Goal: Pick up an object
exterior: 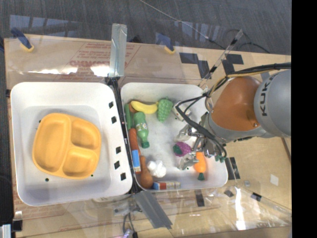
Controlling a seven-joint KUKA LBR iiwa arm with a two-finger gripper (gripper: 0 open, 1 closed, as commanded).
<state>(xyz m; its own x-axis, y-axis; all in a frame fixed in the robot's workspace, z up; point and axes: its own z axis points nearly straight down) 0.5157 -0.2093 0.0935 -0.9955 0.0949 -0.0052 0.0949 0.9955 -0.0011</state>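
Metal fingers of the two-finger gripper [190,155] are seen low in the right-hand white bin [163,89], which serves as the landmark throughout; they stand apart, with nothing visibly clamped between them. Just beside the fingertips, toward the bin's middle, a small purple toy fruit [181,148] lies on the floor, and on the other side, against the bin's right wall, an orange toy carrot with a green tip [200,164] is found, touching or nearly touching the gripper. Which of the two is aimed at cannot be told. Above the gripper, the grey arm with its orange band [237,104] is hung over the bin's right rim. Further out, near the bin's lower left, a white crumpled object [157,168] and a slim marker-like stick [166,185] are set, with a brown oblong piece [145,177] beside them. Along the left wall a green toy bottle [141,128] is laid, and near the upper wall a yellow toy banana [143,106] and a green knobbly toy vegetable [164,108] rest side by side. Left of the landmark bin, the second white bin [29,94] bears a yellow divided plastic plate [66,145]. As judged, the approach is made but no object is yet grasped or lifted; closing and raising remain.
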